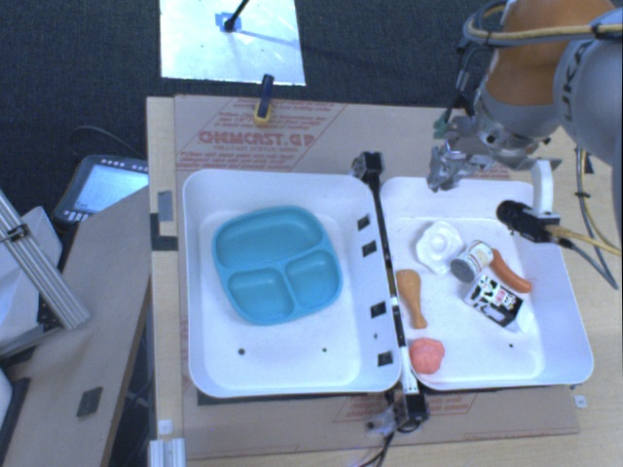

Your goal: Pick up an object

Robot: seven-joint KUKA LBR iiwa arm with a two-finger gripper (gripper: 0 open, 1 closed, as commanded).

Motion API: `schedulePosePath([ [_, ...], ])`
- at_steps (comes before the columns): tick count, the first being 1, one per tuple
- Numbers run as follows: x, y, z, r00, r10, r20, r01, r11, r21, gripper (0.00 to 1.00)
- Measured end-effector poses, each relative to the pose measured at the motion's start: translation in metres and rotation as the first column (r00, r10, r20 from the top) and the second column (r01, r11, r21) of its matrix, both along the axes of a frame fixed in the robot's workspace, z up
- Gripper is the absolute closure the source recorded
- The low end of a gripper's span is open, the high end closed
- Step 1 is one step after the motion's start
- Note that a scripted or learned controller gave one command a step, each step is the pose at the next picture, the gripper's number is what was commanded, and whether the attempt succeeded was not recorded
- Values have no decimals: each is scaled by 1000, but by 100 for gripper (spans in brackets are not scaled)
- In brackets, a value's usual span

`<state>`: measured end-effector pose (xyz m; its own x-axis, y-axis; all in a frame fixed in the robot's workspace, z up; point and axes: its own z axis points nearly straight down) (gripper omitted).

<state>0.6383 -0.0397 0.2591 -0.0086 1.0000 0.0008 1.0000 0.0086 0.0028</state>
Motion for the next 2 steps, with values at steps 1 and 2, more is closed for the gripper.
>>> schedulePosePath([
  [1,12,49,1,1000,0,1,0,1000,0,100],
  [2,9,105,0,1000,1,0,-1,1000,1,100],
])
